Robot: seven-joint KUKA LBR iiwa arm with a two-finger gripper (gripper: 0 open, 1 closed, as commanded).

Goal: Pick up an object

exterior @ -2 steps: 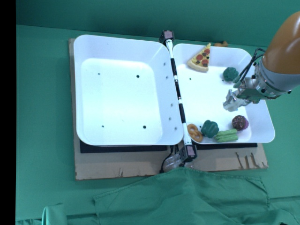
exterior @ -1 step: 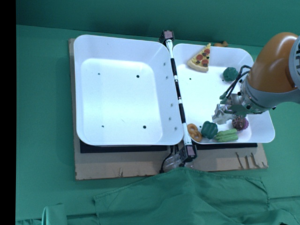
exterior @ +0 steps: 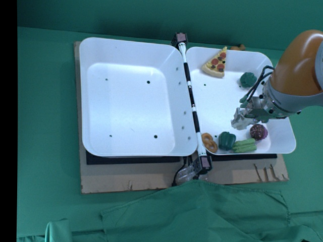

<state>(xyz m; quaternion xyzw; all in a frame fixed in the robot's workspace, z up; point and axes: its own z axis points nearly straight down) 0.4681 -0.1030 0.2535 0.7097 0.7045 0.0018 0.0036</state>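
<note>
The right bin [exterior: 212, 100] holds a pizza slice [exterior: 215, 63] at its far side and a dark green pepper-like piece [exterior: 247, 78] near its far right. Along its near edge lie a pretzel [exterior: 209, 142], a green bell pepper [exterior: 226, 140], a light green vegetable [exterior: 244, 146] and a purple round piece [exterior: 258, 131]. My gripper [exterior: 241, 119] hangs low over the right bin's middle right, just left of the purple piece and above the bell pepper. Nothing shows between its fingers.
The left bin [exterior: 132, 97] lies beside the right one, with a black-and-white divider bar [exterior: 191, 96] between them. Both rest on a cardboard sheet [exterior: 126, 180]. Crumpled green cloth [exterior: 202, 210] covers the near side. A small orange thing [exterior: 237, 47] sits just beyond the right bin's far rim.
</note>
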